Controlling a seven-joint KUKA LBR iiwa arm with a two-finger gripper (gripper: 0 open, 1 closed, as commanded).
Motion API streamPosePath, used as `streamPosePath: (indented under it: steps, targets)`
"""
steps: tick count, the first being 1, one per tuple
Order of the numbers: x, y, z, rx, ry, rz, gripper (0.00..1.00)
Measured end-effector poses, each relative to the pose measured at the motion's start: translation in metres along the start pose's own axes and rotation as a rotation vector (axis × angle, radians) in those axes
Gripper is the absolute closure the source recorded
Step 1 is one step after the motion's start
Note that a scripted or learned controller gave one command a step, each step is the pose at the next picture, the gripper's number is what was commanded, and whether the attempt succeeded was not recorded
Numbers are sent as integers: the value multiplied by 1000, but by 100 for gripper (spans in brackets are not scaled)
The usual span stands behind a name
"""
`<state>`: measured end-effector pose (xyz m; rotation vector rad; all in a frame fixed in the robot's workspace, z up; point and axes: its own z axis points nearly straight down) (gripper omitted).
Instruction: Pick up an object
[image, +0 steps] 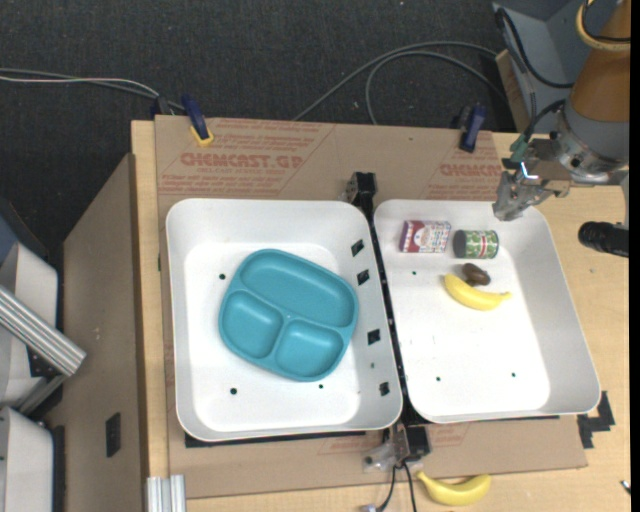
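Lying nearest the camera, a second banana (456, 487) is resting on the bench below both bins. Whether the gripper (507, 208) is open or closed, I cannot tell; it is hanging over the right bin's (520, 375) far rim at one o'clock. Just beneath it, a green can (476, 243) is lying beside a small carton (425, 237); toward six o'clock a dark lump (475, 273) is touching a banana (474, 293). At nine o'clock, the left bin (195, 300) is holding a blue divided plate (288, 313).
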<state>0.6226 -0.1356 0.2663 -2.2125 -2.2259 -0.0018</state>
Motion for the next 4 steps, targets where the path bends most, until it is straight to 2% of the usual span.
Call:
streamPosePath:
  steps: [1,3,4]
  targets:
    - [57,-14,16,3,0,0,100]
    - [166,-43,8,2,0,0,100]
    - [224,-63,25,4,0,-1,100]
